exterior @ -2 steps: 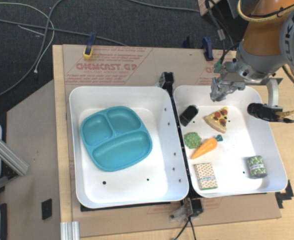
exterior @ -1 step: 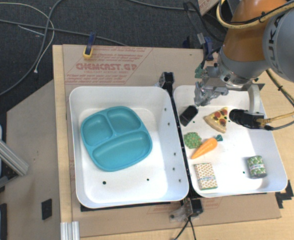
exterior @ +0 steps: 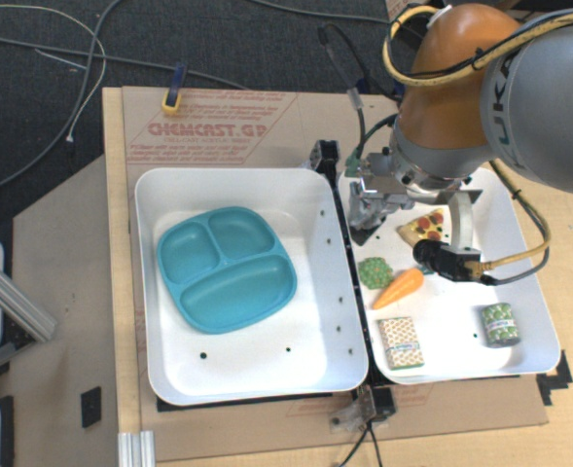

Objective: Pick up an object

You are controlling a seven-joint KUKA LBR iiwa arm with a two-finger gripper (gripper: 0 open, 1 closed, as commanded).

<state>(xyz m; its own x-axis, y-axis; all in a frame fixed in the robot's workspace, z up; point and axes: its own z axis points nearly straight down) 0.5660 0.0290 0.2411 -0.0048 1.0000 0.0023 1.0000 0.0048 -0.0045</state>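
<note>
- Lying flat in the left bin (exterior: 160,358), a teal divided plate (exterior: 228,269) with three compartments sits a little toward that bin's 10 o'clock side, apart from every wall.
- Both bins rest on a brown cardboard sheet (exterior: 218,125) with red print; a small blue and yellow clip (exterior: 175,86) sits at the sheet's 12 o'clock edge, and grey cables (exterior: 62,37) trail over the dark floor beyond.
- The two bins touch along a shared rim, with a black clamp (exterior: 324,154) at its far end.
- In the right bin (exterior: 529,353), a green broccoli-like toy (exterior: 375,271) lies near the shared rim, and an orange carrot (exterior: 400,288) touches it at its 4 o'clock.
- At 6 o'clock from the carrot, a small patterned box (exterior: 401,342) lies flat near the bin's front wall.
- A pizza-slice toy (exterior: 424,228) lies at 1 o'clock from the carrot, partly covered by the arm's hardware.
- The gripper (exterior: 374,207) hangs over the right bin's 10 o'clock area, just above the broccoli-like toy; whether its fingers are wide or narrow I cannot tell, and nothing shows between them.
- The grey arm (exterior: 549,95) with its orange band (exterior: 451,76) enters from 2 o'clock, and a yellow hose (exterior: 524,256) loops from it across the bin.
- A small packet of green peas (exterior: 500,324) lies toward the right bin's 4 o'clock corner, well apart from the other toys.
</note>
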